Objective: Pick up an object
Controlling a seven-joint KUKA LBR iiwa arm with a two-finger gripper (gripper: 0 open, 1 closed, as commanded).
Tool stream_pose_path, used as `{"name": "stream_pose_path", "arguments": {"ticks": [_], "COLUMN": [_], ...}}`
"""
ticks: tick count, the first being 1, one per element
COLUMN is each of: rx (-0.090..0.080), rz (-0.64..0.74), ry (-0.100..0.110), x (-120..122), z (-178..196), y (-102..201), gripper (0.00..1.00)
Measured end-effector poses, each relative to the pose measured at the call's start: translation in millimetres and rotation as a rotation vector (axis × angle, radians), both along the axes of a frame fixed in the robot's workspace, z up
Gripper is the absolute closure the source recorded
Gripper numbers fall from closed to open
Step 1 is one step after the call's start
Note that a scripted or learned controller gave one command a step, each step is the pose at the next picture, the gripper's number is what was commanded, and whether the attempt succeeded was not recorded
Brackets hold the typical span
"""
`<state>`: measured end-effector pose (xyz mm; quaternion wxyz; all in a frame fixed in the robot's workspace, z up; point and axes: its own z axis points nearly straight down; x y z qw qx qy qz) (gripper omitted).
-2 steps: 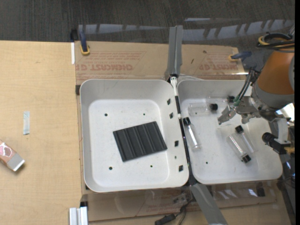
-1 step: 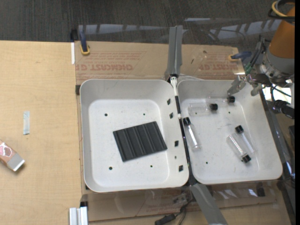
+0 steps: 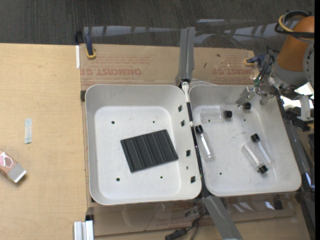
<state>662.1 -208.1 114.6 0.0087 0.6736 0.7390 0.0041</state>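
Observation:
A black ribbed mat (image 3: 149, 150) lies flat in the left bin (image 3: 100, 184). Three clear tubes with black caps lie in the right bin (image 3: 285, 184). One tube (image 3: 204, 143) runs along the left wall, another (image 3: 215, 115) rests near the back, and a third (image 3: 255, 155) sits towards the right front. A loose black cap (image 3: 254, 138) is just above that third tube. My gripper (image 3: 250, 98) hangs over the back right corner of the right bin, apart from all the tubes, below the orange band (image 3: 295, 46).
A metal divider post (image 3: 186, 54) rises between the bins at the back. Cardboard (image 3: 130, 66) with blue clamps lines the far side. On the wooden bench to the left lie a small pink and white item (image 3: 10, 166) and a short grey strip (image 3: 28, 131).

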Motion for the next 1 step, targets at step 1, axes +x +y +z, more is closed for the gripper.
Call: {"name": "stream_pose_path", "arguments": {"ticks": [1], "rx": [0.003], "rz": [0.093], "ry": [0.017], "x": [-2.7], "z": [124.2], "y": [-13.8], "gripper": [0.00]}}
